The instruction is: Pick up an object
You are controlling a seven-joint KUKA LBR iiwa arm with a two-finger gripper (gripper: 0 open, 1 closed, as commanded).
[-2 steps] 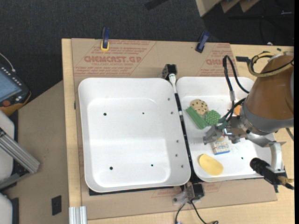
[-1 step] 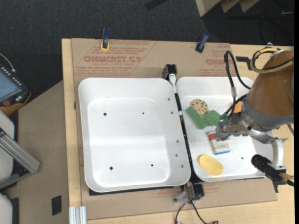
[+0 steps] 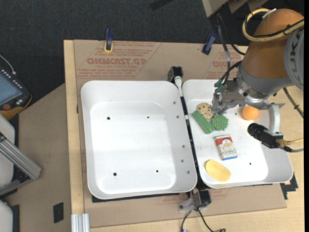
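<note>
The grey arm (image 3: 270,47) comes in from the right edge and bends down over the right bin (image 3: 251,154). Its orange band sits high near the top right corner, and the grey wrist below it angles leftward and downward. The claw (image 3: 218,105) hangs at the end of the wrist, low over the far left part of that bin. It points down at a cluster of small things. From this slanted view I cannot tell whether the claw is wide or narrow, and nothing can be seen gripped in it.

Just beneath and beside the claw lies a round tan cookie (image 3: 204,109) with dark specks. The tip of the claw partly overlaps it in the view. A long green block (image 3: 203,122) lies at a slant, touching the cookie's near side. A round green studded piece (image 3: 221,123) sits just right of that block, directly below the claw.

An orange ball (image 3: 250,112) rests farther right, partly behind the wrist. Nearer the camera, a small red, white and blue box (image 3: 226,147) lies flat in the middle of the bin. A yellow oval piece (image 3: 217,170) lies close to the near rim.

The left bin (image 3: 130,139) sits touching the right one on the brown tabletop (image 3: 130,57).
</note>
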